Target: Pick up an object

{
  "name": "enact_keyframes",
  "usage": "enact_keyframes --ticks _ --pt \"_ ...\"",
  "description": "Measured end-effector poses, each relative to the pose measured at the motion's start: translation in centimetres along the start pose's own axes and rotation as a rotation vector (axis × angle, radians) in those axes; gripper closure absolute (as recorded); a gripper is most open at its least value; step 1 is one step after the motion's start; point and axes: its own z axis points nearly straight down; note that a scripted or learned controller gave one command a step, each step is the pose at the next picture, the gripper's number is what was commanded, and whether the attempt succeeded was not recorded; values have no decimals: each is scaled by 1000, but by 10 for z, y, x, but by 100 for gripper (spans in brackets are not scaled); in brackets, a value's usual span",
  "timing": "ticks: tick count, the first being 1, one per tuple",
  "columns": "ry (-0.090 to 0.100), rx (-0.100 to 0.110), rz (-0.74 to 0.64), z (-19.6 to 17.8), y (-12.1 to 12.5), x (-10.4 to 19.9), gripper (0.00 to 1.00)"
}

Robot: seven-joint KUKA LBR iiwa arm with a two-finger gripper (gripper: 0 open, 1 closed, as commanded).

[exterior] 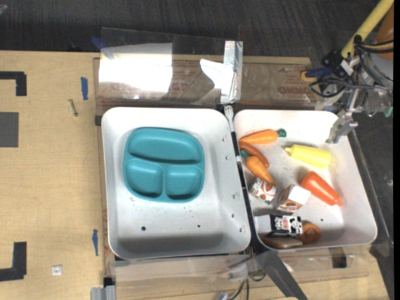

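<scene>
The right bin (365, 220) holds several small items. An orange carrot with a green tip (259, 137) lies at the back left, and a second orange piece (258, 165) sits just below it. A yellow bottle (310, 155) lies near the middle back, with an orange-red carrot (321, 189) in front of it. Toward the front are a red-and-white carton (264, 192), a white block (299, 196), a black-and-white carton (285, 224) and a brown piece (301, 235). My gripper (340, 130) hangs over the bin's back right corner, right of the yellow bottle and apart from it.
A teal divided plate (164, 162) lies in the left bin (115, 230). A clear plastic sheet (169, 67) stands behind the bins. Cables and a yellow tube (369, 20) crowd the upper right beside the arm.
</scene>
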Motion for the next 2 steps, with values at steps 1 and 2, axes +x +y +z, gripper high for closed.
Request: enact_keyframes --ticks 1,2 --pt "6 -3 -144 102 -11 106 0" --pt "-8 3 -178 157 -15 38 0"
